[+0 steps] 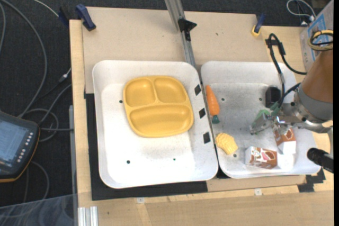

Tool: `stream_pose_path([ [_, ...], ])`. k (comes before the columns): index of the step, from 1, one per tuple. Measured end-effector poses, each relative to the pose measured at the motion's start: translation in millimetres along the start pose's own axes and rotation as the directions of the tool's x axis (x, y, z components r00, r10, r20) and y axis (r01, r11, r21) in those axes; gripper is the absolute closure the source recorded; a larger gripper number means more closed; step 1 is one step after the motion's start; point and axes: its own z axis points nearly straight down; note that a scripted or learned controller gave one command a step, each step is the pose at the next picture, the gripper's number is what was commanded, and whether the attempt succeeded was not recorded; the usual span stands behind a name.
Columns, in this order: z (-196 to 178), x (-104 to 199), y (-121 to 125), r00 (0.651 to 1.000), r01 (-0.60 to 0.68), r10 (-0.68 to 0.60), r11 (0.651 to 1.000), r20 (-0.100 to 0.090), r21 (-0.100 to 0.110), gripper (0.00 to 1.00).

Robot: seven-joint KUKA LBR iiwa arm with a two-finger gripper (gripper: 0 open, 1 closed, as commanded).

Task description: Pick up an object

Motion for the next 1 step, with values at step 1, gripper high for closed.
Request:
stream_pose_path([
  [1, 57.1, 6.1, -8.9, 1.0, -0.001, 0.001, 1.0, -0.001, 0.001, 0.0],
])
